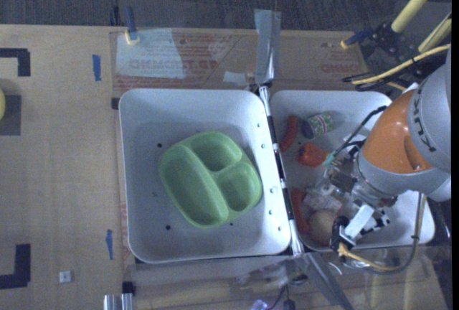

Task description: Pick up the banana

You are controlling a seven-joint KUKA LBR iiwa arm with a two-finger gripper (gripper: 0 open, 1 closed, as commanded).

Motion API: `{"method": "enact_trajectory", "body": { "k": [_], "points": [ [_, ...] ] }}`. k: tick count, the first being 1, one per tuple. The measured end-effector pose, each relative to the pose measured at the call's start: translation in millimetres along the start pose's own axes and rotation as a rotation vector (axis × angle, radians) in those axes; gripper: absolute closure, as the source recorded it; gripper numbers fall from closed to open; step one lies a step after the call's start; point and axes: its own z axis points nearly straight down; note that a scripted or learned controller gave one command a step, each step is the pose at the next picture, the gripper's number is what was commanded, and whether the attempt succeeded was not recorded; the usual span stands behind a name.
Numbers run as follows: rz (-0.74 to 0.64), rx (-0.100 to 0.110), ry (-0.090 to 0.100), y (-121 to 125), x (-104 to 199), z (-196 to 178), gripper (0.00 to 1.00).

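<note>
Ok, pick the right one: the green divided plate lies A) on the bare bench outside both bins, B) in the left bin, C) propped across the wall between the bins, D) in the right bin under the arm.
B: the green divided plate lies flat on the floor of the left bin, well apart from the arm, which reaches over the right bin.

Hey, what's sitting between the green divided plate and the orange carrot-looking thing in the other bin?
In the camera view, the two bins' adjoining white walls lie between the green plate and the orange piece; nothing else sits there.
</note>
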Motion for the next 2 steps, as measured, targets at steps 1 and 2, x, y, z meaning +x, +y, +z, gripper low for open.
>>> {"method": "enact_trajectory", "body": {
  "k": [1, 2],
  "points": [
    [0.334, 0.008, -0.012, 16.9, 7.8, -131.8, 0.00],
    [0.836, 0.007, -0.015, 34.7, -49.6, -163.9, 0.00]
  ]
}}
